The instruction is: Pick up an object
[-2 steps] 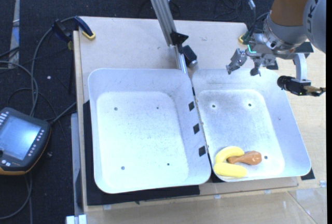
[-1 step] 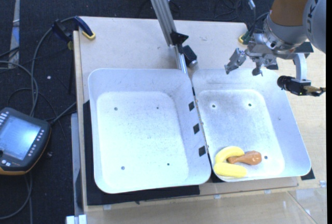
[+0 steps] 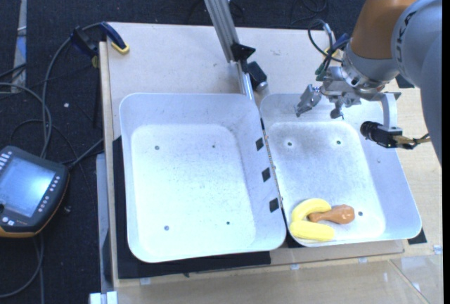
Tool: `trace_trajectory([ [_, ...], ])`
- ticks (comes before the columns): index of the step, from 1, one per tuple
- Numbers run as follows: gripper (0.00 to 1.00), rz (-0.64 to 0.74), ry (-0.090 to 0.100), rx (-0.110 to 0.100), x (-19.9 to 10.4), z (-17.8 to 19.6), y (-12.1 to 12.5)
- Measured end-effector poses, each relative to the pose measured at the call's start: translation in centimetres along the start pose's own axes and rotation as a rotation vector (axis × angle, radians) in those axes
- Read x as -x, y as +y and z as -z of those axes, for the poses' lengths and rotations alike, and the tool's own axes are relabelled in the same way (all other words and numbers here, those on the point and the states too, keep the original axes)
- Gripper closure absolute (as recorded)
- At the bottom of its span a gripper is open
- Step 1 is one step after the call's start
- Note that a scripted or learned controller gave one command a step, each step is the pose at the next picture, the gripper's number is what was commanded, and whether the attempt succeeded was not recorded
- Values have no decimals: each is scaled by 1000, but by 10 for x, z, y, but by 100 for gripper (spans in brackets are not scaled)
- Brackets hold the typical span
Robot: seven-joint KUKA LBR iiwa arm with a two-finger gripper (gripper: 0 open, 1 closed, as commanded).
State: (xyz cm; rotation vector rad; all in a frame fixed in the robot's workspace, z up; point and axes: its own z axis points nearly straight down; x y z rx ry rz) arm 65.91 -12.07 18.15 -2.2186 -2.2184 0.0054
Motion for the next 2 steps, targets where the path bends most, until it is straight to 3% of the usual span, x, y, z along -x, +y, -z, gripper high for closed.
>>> trace_trajectory([
  [2,0,0,0,3,-8,-88,-8],
])
